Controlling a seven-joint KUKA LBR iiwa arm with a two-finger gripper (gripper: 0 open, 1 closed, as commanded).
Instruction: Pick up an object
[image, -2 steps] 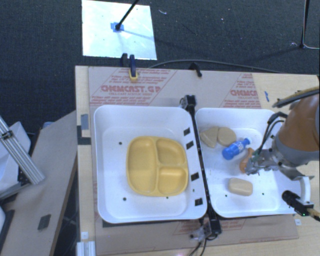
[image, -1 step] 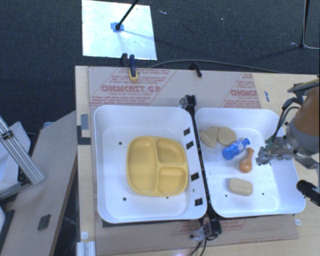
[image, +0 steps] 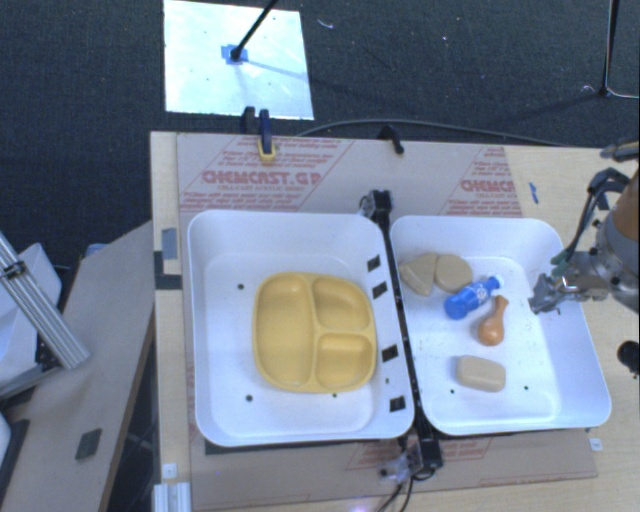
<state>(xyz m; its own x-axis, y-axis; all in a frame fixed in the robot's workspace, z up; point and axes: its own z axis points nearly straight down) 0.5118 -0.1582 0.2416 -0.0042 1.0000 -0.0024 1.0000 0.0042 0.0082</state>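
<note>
**White bins, gripper at the rim, nothing picked**

White right bin (image: 575, 385) holds all my candidates. Taking bin centre as the dial: blue bottle (image: 470, 298) sits just above centre, orange drumstick-shaped toy (image: 492, 322) touching or nearly touching it on its 4 o'clock side, two tan bread-like pieces (image: 437, 272) at approx 10 o'clock, a beige block (image: 481, 373) at 6. Left bin (image: 215, 400) carries a yellow divided tray (image: 315, 332).

Gripper (image: 548, 295) hangs at 3 o'clock, over the bin's right wall, near the drumstick but apart from it. It's small and blurred here; I can't tell how wide the tool stands, and I see nothing in it.

Risks, imo:
- Bottle and drumstick sit so close that a descent btwn them may nudge one and grab neither.
- Bottle is round, lying down; likely rolls off under a glancing touch.
- Dropping from the current spot could clip the bin wall.
- Flat bread pieces give little to pinch.

The block looks the safest target, w/ free space round it.
</note>
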